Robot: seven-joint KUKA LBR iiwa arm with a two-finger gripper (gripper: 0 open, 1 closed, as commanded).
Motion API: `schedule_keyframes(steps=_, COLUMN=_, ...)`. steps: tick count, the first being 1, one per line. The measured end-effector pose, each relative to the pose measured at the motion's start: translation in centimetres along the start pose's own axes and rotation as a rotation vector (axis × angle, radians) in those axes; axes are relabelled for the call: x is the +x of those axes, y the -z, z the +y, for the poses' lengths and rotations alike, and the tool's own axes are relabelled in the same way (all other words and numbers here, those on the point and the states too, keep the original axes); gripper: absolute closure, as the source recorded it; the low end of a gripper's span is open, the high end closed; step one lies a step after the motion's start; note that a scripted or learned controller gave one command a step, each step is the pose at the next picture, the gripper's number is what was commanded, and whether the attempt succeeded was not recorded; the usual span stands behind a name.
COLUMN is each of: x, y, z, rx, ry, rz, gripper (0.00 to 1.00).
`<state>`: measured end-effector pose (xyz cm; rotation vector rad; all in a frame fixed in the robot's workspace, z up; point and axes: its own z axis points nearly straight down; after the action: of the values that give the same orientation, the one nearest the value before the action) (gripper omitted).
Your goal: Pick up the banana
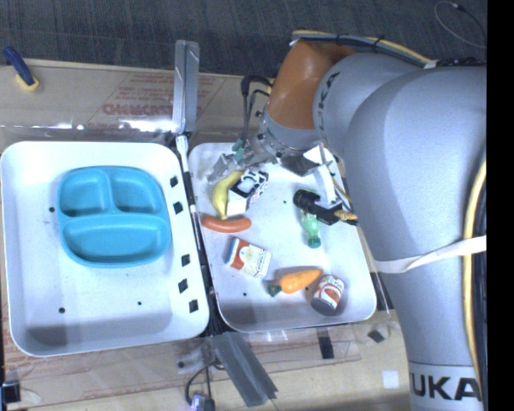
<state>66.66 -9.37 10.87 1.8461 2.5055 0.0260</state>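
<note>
— The bulky grey arm (411, 161) loomed closest to us. Where was the curved yellow banana (224, 193)?

— In the far left corner of the right white bin (278, 229), lying near-to-far. We saw the gripper (245, 154) just beyond its far tip. Spread or pressed together, we couldn't tell. An orange sausage (226, 223) lay just nearside.

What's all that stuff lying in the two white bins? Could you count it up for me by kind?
Fruit and vegetables: 2 (banana, carrot)
Sausages: 1 (sausage)
Packaged goods: 3 (carton, can, green bottle)
Plates: 1 (blue divided plate)
Total: 7
</note>
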Motion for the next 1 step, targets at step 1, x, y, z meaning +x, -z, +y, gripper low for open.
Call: schedule_keyframes(steps=1, x=-0.31, y=0.12, z=-1.33, rx=0.0, ry=0.068, rz=-0.006, gripper=0.0)
